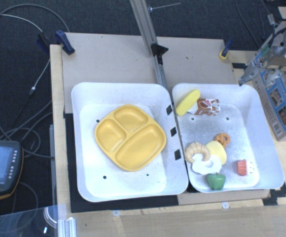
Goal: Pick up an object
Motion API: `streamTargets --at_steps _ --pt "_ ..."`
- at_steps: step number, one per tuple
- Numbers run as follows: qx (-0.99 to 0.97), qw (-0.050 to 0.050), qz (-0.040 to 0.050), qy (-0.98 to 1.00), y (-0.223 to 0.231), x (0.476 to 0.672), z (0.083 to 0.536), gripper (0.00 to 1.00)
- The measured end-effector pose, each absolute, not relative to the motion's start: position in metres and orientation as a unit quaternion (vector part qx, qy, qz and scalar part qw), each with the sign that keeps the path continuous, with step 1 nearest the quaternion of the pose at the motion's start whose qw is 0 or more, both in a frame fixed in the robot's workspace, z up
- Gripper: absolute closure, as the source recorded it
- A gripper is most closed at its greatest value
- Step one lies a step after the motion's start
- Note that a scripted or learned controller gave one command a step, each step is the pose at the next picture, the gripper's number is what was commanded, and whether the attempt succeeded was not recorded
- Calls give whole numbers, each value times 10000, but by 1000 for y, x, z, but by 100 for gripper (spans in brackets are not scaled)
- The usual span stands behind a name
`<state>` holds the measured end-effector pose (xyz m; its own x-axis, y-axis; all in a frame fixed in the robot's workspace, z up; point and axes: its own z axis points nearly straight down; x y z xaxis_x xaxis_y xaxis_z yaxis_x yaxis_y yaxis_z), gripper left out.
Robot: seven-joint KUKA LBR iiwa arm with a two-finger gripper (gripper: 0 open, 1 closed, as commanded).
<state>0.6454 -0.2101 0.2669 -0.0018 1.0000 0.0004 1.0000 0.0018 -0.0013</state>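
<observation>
The right bin (261, 132) holds several toy foods: a yellow corn cob (188, 102) and a brown-and-white piece (208, 107) at the back, and a small pretzel (222, 139) in the middle. Toward the front lie a croissant (197, 151), a yellow round piece (218, 152), a white fried egg (206, 166), a green pepper (215, 181) and a red cake slice (242, 168). A yellow divided plate (130, 137) lies in the left bin (84, 132). My gripper (249, 74) hangs at the far right corner of the right bin, above its rim and away from all the items.
A slanted metal pole (144, 21) runs down to the gap between the bins. Blue clamps (64, 42) grip the board's back corners. A printed box (281, 107) stands right of the right bin. A tablet pendant (0, 168) and cables lie on the floor at left.
</observation>
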Motion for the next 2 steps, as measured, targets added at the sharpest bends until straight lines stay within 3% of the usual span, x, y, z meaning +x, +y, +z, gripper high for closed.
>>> streamTargets --at_steps 1,2 --pt "-7065 5 7 -7077 -210 645 267 0" --pt "-7063 21 14 -7079 -207 655 212 0"
